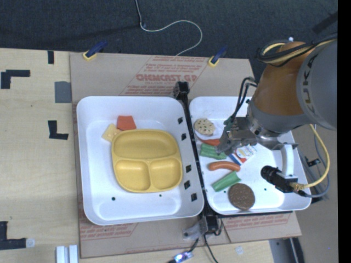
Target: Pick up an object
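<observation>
My left bin (88,147) carries a yellow divided plate (147,160) near its middle; against the plate's far-left rim lie a pale yellow cheese slice (109,132) and, just beside it toward the far edge, an orange-red block (126,123). In my right bin (285,201), close to the shared wall at the far-left corner, sits a chocolate-chip cookie (204,126). Nearer the front along that wall come a green bean-like piece (213,152), an orange hot dog sausage (223,166), then a second green piece (226,181), tilted. At the front edge rests a round brown patty (241,195). My gripper (235,141) hangs over the bin's middle, just beside the first green piece and the small red and blue bits under me; whether my fingers are apart or together I cannot tell, and nothing is visibly between them
</observation>
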You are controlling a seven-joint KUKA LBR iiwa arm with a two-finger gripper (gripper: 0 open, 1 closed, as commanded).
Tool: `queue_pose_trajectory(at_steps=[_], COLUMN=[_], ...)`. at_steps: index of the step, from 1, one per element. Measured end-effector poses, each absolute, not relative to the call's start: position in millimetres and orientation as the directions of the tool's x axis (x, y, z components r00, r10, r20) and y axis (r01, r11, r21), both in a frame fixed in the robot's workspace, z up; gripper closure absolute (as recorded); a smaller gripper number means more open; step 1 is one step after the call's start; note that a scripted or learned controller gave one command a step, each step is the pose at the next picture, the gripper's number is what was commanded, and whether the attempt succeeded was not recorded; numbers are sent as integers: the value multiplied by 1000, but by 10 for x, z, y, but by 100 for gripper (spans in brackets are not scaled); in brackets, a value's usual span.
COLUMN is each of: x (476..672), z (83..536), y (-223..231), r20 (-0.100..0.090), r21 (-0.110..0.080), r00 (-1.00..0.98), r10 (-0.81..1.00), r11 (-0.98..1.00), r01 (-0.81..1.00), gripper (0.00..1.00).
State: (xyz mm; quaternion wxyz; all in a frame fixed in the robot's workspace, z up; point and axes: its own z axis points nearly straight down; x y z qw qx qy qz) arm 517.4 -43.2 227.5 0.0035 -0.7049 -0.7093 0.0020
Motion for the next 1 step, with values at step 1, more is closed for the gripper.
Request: queue_pose_trajectory(at_steps=[1], x=[5287], z=[2192], y=[75], r20=[1], r21=[-8], r00=[-7], r10=[1000], r11=[7], r01=[1000], gripper=[100])
